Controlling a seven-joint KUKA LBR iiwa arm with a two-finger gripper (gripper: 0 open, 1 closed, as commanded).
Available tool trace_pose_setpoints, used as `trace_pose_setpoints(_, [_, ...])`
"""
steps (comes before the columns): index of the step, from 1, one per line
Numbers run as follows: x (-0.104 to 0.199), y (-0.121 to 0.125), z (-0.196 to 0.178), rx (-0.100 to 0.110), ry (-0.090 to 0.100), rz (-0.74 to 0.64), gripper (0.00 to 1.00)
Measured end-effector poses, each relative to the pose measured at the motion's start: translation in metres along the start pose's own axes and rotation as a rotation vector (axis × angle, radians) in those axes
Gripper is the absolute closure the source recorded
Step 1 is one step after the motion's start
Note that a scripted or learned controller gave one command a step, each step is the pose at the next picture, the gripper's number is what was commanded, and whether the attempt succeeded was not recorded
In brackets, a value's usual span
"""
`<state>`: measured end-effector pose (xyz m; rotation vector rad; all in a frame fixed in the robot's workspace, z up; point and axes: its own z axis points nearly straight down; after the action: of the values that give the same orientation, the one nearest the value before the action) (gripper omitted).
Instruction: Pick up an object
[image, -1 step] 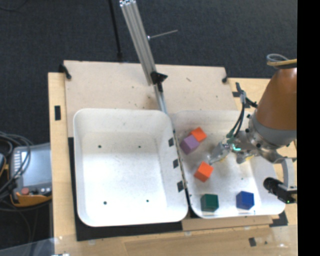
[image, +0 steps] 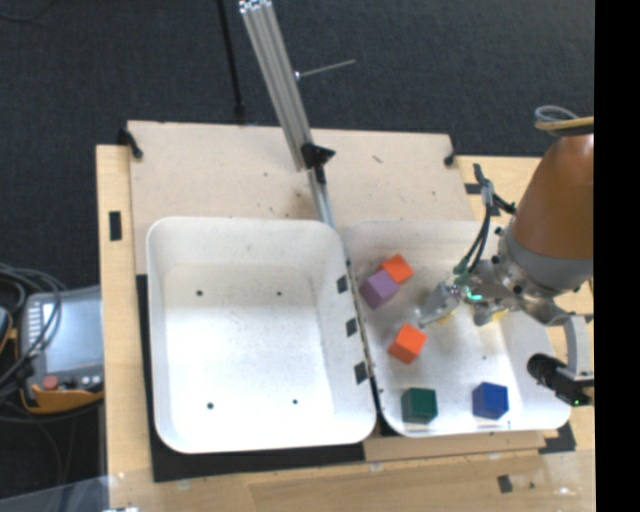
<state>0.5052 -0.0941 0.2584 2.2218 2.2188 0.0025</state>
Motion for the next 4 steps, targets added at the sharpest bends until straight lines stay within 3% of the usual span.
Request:
trace_pose_setpoints(2, [-0.006, 0.005, 0.118, 0.008, 0.000, 0.000, 0.00])
trace_pose_setpoints(3, [-0.007, 0.006, 0.161, 0.000, -0.002, 0.000, 0.00])
trace_pose_setpoints(4, [-0.008, 0.007, 0.149, -0.004, -0.001, 0.008, 1.00])
